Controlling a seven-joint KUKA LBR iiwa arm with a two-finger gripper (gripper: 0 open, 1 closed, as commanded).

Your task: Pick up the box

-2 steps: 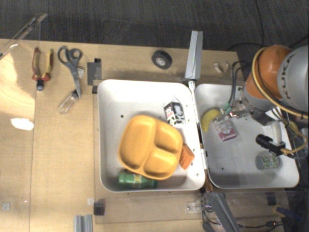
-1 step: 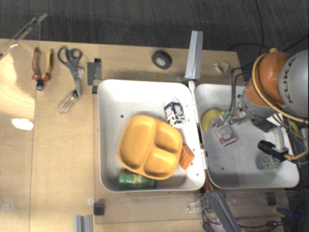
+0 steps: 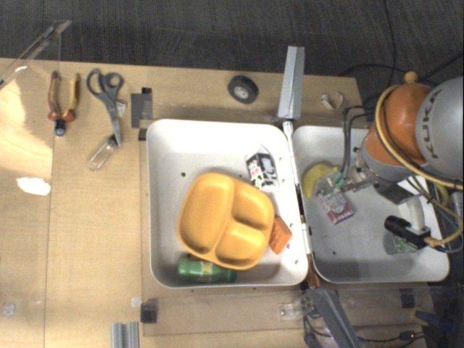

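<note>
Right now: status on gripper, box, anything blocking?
Gripper low in right bin, over a small clear packet. Box in left bin, apart from the gripper. Yellow tray touches the box's lower edge.

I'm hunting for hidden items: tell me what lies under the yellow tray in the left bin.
A green can pokes out from under the yellow tray's lower edge, and an orange box from under its right edge. The parts of both beneath the tray are covered.

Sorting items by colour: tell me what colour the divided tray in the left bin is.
Yellow-orange divided tray, seen clearly in the camera view.
</note>
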